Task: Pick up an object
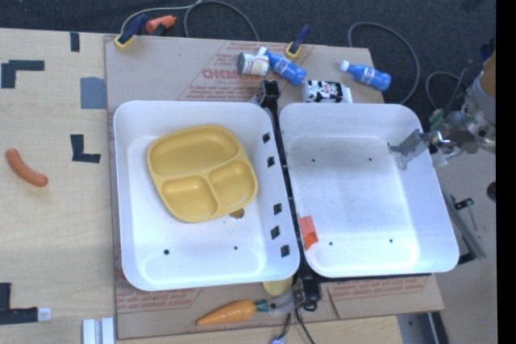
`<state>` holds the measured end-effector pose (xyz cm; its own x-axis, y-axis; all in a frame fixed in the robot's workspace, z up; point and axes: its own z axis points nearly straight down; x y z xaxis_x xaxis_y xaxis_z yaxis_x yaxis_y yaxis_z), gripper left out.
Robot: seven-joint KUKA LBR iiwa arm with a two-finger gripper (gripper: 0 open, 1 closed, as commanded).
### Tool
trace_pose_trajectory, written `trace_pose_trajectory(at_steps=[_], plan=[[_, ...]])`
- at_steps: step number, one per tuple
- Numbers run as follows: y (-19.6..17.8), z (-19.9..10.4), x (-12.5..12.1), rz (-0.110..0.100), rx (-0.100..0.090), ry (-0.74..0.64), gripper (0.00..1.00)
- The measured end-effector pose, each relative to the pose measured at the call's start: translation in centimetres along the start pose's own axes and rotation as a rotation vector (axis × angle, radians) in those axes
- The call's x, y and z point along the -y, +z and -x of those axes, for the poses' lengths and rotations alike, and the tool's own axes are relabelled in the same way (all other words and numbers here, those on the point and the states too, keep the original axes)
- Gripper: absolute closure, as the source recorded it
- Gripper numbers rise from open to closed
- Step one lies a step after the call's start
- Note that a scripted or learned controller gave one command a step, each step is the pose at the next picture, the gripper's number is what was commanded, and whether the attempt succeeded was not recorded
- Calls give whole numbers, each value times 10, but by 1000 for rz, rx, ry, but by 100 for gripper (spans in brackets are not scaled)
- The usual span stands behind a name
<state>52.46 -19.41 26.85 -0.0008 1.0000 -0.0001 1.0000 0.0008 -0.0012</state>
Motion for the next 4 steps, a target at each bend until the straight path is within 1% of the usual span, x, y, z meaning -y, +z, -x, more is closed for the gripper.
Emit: trace_pose_trajectory(at_steps=[1,2,3,4], plan=[[184,-17,-61,-3,0,-3,0],[183,-101,-115,6,2,-8,0],[183,-87,-146,3,0,-2,0],[172,-87,-145,4,2,-3,100]])
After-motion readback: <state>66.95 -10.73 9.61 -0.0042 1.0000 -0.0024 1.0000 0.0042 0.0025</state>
